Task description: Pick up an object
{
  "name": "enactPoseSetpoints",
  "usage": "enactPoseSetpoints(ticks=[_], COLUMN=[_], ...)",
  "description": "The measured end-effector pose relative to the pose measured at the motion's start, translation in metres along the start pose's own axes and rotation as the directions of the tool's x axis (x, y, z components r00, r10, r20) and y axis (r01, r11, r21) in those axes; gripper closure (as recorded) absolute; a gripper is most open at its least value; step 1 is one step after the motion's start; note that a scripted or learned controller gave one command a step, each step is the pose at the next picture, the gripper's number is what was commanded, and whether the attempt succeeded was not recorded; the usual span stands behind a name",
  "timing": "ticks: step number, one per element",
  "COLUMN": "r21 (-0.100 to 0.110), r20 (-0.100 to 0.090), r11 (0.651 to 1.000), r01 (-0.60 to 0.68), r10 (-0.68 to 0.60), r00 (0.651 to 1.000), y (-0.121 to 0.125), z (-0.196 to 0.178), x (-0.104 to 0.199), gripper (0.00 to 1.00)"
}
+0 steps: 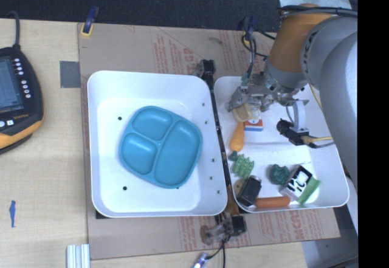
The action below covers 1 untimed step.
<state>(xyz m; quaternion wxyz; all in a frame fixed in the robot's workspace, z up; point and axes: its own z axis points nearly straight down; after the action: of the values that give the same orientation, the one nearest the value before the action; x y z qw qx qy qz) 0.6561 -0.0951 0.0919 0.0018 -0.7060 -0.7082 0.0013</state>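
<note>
On the far left of the desk [48,157] I see the teach pendant [15,99], well apart from the work. Next comes the left bin [103,93], which carries a blue divided plate [160,146] with 3 compartments lying flat near its middle; I would leave that alone, since it is broad and flat and gives 2 fingers little to bite. The right bin [331,166] holds the likelier candidates: an orange carrot-like piece [237,136] lying just beside the dividing wall, a green leafy toy [242,166] below it, a dark block [248,190] and a reddish sausage-shaped piece [272,202] along the near rim, then a dark green lump [280,174] touching a black-and-white tagged piece [298,182]. The claw [248,107] sits low over the upper left corner of the right bin, above a tan object [242,113] and a small white, red and blue item [254,125]; I cannot tell from this slanted view whether it is spread or pressed together, nor whether anything sits between its fingers. My judgement is that the tan object is the target. To do this well I would centre over it, keep off the bin wall, come straight down, close firmly, and lift slowly, checking that the neighbouring item does not ride up with it.
</note>
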Motion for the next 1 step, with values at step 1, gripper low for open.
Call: enactPoseSetpoints(ticks=[1], r21=[0.002], r20=[0.000], r11=[1.000], r01=[0.000], r10=[0.000], r00=[1.000], y=[-0.0086], z=[0.0003], x=[0.0001], gripper=[0.00])
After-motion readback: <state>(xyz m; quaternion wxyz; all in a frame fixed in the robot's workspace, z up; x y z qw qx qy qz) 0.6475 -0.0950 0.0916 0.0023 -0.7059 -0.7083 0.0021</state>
